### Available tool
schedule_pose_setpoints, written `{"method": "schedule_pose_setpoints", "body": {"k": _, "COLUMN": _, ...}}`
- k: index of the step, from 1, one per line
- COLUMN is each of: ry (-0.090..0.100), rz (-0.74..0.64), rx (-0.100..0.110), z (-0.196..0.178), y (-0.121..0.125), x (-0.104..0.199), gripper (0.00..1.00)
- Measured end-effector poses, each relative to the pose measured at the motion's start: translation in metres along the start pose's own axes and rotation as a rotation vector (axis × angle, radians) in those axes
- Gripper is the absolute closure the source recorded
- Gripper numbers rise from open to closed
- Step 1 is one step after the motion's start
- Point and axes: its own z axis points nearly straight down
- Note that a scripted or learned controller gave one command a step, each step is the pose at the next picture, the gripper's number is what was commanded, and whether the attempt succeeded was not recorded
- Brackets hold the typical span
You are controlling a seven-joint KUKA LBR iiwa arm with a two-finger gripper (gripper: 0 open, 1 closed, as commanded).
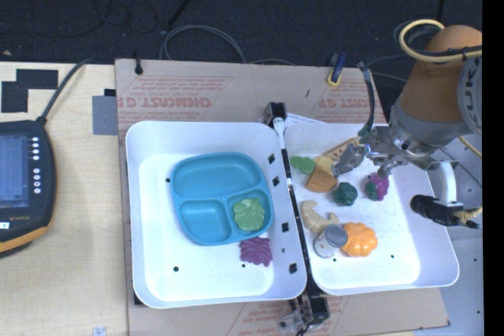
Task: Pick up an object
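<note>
The right bin (409, 264) holds several small toys. Among them are a purple piece (378, 186), a dark green one (344, 193), a tan wedge (321, 181), a light green piece (302, 165), an orange pumpkin (359, 240) and a grey round piece (334, 236). My gripper (367, 163) hangs over the upper middle of this bin, just above and between the tan wedge and the purple piece. Its fingers (347, 160) are spread open, with nothing between them.
The left bin (150, 169) holds a blue divided tray (213, 193) with a green leafy toy (250, 213) in its lower right compartment. A purple leafy toy (256, 251) lies below the tray. A teach pendant (20, 177) rests at the far left. Cables run behind the bins.
</note>
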Motion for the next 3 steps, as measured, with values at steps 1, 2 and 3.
{"method": "schedule_pose_setpoints", "body": {"k": 1, "ry": 0.003, "rz": 0.006, "rx": -0.003, "z": 0.109, "y": -0.065, "x": -0.01, "gripper": 0.0}}
{"method": "schedule_pose_setpoints", "body": {"k": 2, "ry": -0.002, "rz": 0.002, "rx": -0.016, "z": 0.108, "y": -0.1, "x": 0.005, "gripper": 0.0}}
{"method": "schedule_pose_setpoints", "body": {"k": 3, "ry": -0.014, "rz": 0.003, "rx": -0.013, "z": 0.108, "y": -0.035, "x": 0.015, "gripper": 0.0}}
